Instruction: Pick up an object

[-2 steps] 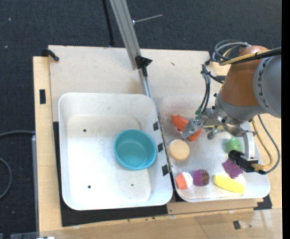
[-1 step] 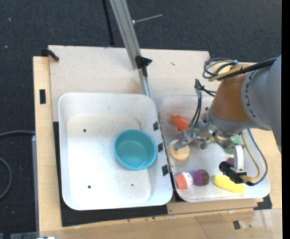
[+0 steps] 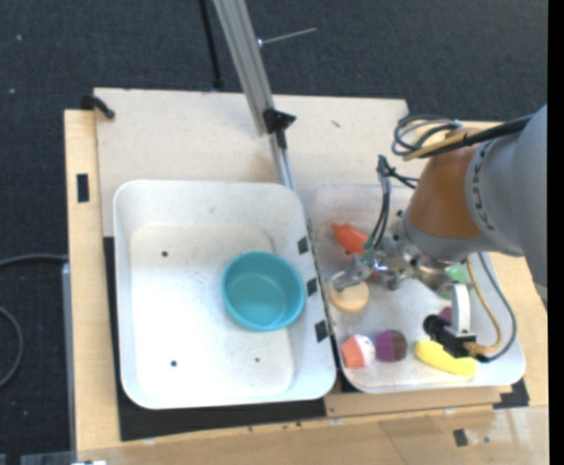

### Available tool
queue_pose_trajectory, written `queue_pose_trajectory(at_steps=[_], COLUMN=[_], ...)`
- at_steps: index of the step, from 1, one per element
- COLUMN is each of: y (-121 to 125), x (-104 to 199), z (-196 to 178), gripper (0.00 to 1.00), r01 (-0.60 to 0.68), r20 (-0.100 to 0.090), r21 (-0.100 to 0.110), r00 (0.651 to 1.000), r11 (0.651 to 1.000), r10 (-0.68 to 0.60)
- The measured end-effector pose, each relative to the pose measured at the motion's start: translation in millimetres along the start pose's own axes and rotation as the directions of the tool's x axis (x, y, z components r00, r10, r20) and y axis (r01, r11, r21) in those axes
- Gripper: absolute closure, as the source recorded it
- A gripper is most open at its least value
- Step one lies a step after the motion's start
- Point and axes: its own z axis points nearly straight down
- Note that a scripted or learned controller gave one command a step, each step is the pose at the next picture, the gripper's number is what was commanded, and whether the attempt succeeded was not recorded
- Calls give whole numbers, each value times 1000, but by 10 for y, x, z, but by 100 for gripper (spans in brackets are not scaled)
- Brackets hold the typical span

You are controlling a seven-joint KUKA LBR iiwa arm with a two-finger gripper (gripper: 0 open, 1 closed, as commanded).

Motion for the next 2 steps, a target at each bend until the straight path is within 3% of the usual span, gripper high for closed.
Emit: queue_pose_trajectory(at_steps=[1,2], y=[16,13], x=[-10,-4], z=[-121,-725], gripper=[100,100], r01=[-6,4], r20=[-1,2], r21=[-5,2], r00=[1000,1000], r11=[1000,1000], r10=[6,-4])
